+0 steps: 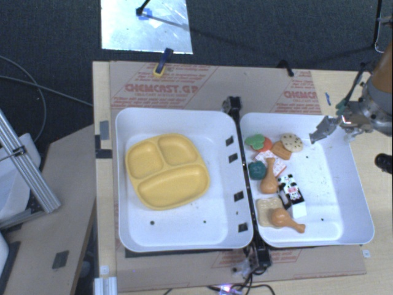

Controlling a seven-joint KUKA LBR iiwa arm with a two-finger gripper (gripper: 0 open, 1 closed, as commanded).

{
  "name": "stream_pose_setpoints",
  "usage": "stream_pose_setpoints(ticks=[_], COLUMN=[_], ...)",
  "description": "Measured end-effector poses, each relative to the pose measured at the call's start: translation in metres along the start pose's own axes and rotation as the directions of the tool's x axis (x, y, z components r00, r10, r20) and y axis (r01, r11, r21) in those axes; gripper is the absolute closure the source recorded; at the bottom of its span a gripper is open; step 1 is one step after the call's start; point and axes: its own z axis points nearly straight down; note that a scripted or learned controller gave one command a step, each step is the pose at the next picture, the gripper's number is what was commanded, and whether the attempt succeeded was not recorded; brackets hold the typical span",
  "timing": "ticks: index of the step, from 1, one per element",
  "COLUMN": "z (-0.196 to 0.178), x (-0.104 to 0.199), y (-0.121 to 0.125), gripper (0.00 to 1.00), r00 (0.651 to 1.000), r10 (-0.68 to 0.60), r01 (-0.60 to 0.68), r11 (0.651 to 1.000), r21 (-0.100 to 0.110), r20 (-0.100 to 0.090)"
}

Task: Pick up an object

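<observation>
The arm reaches in over the right bin's (359, 208) far right corner, its claw (322, 131) hanging above bare floor. Toy foods (276, 177), small and colourful, cluster along that bin's left edge.

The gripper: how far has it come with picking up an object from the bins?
Nothing looks picked yet. The gripper hangs over the upper right part of the right bin, apart from the toy food. The cookie, the drumstick and the other pieces lie along that bin's left side. The yellow tray sits in the left bin. Left to do: reach a piece, grasp it, lift it.
</observation>
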Motion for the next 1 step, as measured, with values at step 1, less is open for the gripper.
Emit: stream_pose_setpoints(ticks=[1], z=[0.1305], x=[0.0216], y=[-0.0423], gripper=[0.00], r00=[1.000], r10=[0.000], r01=[0.001], r11=[1.000], r21=[-0.013], r20=[0.003])
